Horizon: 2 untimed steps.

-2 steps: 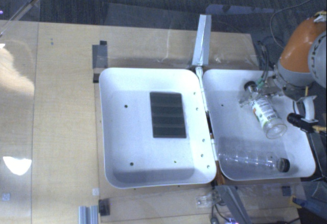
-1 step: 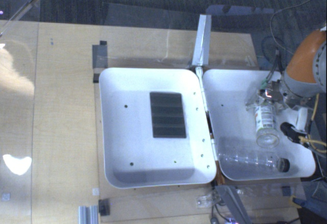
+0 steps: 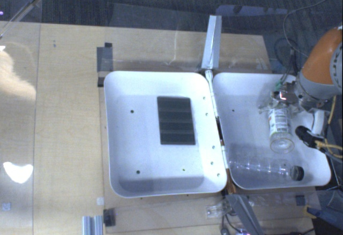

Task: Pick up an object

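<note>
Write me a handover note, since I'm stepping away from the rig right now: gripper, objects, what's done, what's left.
Gripper: low over the right bin, at the upper end of a clear bottle; jaws not readable, no hold confirmed.
Objects: second clear bottle lies along the right bin's near wall; dark ridged block lies flat in the left bin.
Done: approach only.
Left: grasp and lift.

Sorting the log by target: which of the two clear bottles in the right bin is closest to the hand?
The labelled bottle, lying lengthwise directly below the hand. The other bottle, with a dark cap, lies crosswise along the bin's near wall.
</note>
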Each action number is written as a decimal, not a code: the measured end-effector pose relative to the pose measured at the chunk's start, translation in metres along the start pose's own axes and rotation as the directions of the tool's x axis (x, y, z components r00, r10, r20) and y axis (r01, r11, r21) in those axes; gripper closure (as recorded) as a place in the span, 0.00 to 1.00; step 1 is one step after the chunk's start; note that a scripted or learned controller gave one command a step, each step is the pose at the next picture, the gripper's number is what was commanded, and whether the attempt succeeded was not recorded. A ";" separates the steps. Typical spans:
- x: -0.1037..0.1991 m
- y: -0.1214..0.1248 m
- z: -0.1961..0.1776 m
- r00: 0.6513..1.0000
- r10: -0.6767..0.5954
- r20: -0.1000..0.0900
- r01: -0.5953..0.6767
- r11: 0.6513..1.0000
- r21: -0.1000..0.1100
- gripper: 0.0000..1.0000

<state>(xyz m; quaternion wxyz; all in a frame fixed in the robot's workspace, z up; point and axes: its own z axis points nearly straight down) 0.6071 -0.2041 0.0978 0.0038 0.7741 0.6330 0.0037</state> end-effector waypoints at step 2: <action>0.015 0.062 -0.072 0.925 -0.379 0.000 0.379 0.925 0.004 1.00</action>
